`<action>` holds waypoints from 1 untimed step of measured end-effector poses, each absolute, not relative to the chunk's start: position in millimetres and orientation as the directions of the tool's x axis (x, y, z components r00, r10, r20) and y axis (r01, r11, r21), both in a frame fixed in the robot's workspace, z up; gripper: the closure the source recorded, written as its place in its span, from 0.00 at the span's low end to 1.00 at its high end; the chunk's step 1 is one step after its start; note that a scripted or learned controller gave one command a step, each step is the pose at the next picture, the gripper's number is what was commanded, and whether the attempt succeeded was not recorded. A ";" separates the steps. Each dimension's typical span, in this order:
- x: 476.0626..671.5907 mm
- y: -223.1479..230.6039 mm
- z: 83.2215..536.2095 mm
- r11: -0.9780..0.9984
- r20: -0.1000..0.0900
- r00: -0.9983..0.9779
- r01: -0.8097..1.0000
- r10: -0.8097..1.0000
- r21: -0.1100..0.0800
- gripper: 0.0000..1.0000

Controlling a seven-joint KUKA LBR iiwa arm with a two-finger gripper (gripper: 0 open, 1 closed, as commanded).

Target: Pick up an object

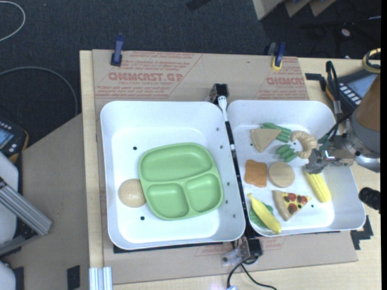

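My gripper [317, 160] reaches in from the right and hangs low over the right bin [344, 213]. It is just above the top end of a yellow corn cob [319, 186] and next to a tan pretzel-like ring [303, 139]. Close by lie a round tan disc [281, 174], an orange toast square [256, 173], a pizza slice [291, 203], a tan wedge [262, 139], green beans [286, 153] and a yellow banana on a green leaf [265, 215]. Nothing is visibly lifted.
The left bin [115, 125] holds a green divided plate [180, 179] and a tan round bun [130, 193] beside it. A black rim strip [230, 144] separates the two bins. Blue clamps [117, 50] hold the board at the back.
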State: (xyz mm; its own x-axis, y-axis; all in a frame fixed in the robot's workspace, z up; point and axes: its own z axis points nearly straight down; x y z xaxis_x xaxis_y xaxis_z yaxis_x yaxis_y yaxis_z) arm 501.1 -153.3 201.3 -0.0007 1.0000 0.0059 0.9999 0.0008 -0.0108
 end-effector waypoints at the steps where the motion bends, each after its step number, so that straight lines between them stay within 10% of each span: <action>1: 477.7 -32.6 183.0 0.012 0.006 -0.012 1.000 1.000 -0.007 1.00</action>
State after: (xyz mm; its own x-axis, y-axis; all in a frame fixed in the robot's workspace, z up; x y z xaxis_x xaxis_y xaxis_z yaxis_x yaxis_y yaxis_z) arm 477.7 -32.6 183.0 -0.0119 0.9999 0.0064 0.9999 0.0119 -0.0071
